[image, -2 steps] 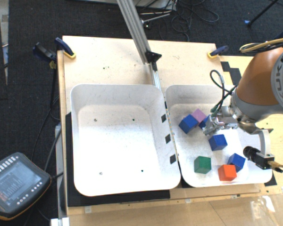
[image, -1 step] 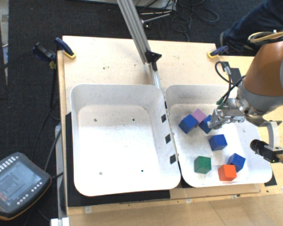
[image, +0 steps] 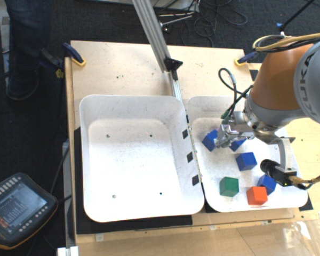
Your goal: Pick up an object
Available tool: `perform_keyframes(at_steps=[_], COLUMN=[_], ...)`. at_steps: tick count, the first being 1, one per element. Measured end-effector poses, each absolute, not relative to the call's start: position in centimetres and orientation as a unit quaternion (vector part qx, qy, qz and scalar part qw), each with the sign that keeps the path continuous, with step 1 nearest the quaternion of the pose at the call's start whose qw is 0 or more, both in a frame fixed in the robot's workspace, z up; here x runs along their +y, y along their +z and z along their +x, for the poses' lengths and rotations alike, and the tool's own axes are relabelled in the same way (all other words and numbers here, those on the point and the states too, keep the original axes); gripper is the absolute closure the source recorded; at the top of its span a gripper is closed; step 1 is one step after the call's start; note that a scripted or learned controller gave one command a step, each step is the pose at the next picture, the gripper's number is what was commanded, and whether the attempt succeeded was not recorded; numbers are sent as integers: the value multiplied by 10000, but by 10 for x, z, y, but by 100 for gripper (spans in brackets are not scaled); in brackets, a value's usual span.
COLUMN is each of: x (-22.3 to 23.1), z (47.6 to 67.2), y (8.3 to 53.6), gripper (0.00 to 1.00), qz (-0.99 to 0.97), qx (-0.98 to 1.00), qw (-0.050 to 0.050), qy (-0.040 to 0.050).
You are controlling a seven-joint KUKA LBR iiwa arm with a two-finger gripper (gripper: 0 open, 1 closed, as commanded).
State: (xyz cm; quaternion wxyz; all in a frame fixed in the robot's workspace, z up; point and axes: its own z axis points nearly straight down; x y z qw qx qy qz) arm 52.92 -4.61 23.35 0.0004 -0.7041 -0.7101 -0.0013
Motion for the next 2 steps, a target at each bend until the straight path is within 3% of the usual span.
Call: perform_keyframes(at_steps=[1,2], x=[12,71], z=[522,529], y=[226,223], gripper=[100,100], qz=[-7038,-7040], qx=[-7104,-7102], qw=[7,9], qy=[-7,-4])
